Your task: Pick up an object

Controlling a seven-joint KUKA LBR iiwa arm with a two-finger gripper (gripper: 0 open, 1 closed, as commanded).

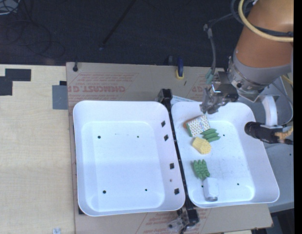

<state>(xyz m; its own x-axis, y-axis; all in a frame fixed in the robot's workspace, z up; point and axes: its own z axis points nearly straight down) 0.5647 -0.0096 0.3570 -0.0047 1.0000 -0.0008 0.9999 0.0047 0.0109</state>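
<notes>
Camera view, right bin (268, 179): checkered block (198, 125) lying near the back-left corner, long axis slanting up toward the right. White with a fine green grid, orange at its left end. Gripper (209, 106) hovering just above its upper right corner; finger spread not discernible, possibly touching, nothing visibly held.

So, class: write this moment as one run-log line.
phase: approach | gripper: above right bin, far end | nearest: checkered block | held: nothing seen
</notes>
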